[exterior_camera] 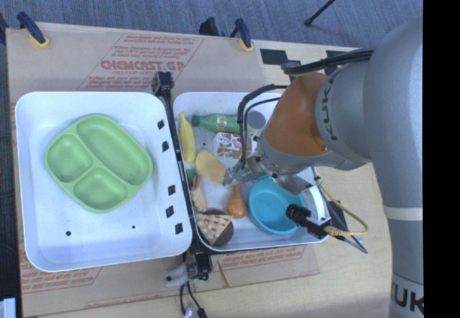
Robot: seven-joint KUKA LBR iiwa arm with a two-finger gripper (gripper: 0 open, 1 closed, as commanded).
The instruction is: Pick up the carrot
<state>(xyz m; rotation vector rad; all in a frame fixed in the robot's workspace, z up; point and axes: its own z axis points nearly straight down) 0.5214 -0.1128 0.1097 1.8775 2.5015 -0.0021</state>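
Observation:
The carrot (236, 201) is a short orange piece lying in the right bin (208, 102), just left of a blue bowl (273, 209). My gripper (241, 172) hangs low over the middle of that bin, directly above the carrot's upper end and very close to it. The grey wrist and orange band (298, 122) hide most of the gripper body. Nothing shows as held by the gripper.
Around the carrot lie a yellow banana (187, 138), a green bottle (215, 122), a pale yellow piece (210, 165), a printed packet (228, 144) and a sandwich wedge (214, 226). The left bin (29, 187) holds a green divided plate (99, 162).

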